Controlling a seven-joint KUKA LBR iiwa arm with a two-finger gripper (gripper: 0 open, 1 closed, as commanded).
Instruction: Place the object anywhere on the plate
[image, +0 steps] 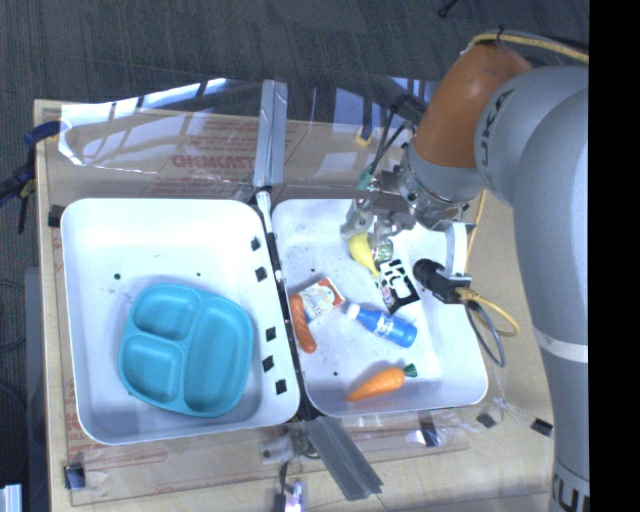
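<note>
Progress stands at an early stage: the blue plate (187, 348), a three-compartment dish, lies in the left bin (90, 230) with nothing resting on it, so placement is not yet done. All candidate objects lie in the right bin (455, 372). A yellow banana-like item (360, 250) lies at the far side of that bin, directly beneath the pincer (382, 222). Just right of it and nearer lies a black-and-white packet (396, 284). A blue bottle (385, 324) lies near the bin centre, a red-and-white pouch (320, 298) to its left, an orange sausage-shaped item (302, 324) along the left wall, and a toy carrot (378, 382) at the near side. The pincer hangs low over the yellow item at the far end of the right bin; whether its jaws stand wide, narrow or closed on anything cannot be told, since the wrist hardware hides them. Judged from this layout, the grasp, the lift, the transfer leftward across the divider (268, 260) between the bins and the release over the plate all remain. The plate is well apart from the pincer.
</note>
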